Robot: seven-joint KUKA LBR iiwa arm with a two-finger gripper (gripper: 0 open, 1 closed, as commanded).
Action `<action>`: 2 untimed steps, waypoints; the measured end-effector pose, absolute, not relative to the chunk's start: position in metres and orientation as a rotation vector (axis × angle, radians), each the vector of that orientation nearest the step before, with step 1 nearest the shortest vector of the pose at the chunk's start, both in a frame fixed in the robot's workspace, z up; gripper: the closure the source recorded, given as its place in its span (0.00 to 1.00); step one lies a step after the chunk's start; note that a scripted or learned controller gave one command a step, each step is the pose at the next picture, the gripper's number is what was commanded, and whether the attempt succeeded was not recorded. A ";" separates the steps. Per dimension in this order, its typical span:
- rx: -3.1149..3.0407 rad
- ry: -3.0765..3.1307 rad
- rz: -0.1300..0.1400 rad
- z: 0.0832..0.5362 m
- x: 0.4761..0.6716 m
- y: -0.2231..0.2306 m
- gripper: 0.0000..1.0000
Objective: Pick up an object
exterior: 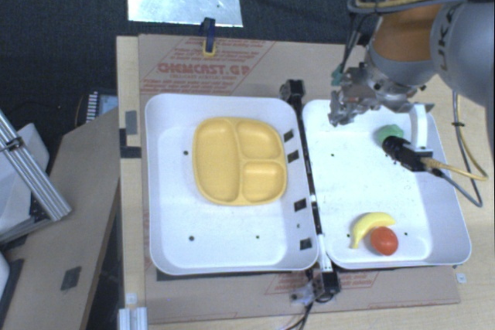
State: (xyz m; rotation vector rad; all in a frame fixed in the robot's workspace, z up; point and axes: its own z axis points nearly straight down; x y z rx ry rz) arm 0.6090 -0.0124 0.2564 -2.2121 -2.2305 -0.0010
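A: Where's the arm?
B: Fingers (341, 113) hang over the right bin's (452, 243) back-left corner; released or clenched, I can't tell.
A: Targets?
B: Banana (366, 226) touching a tomato (384, 241) near the front, a green thing (391, 134) at the back. Yellow tray (238, 161) in the left bin (166, 243).
A: So, the approach stage?
B: I'd say so; next, centre over one target and descend

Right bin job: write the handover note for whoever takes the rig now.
Gripper: over the far left part of the right bin, nothing seen held.
Things: banana and tomato lie touching near the front edge of that bin; a green thing sits by its far right side, partly hidden.
Left bin: yellow divided tray.
Done: nothing lifted.
Left: pick up one object.
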 end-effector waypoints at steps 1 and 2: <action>-2.208 -2.232 -0.002 0.247 0.595 0.048 1.00; -2.209 -2.231 0.000 0.238 0.572 0.107 1.00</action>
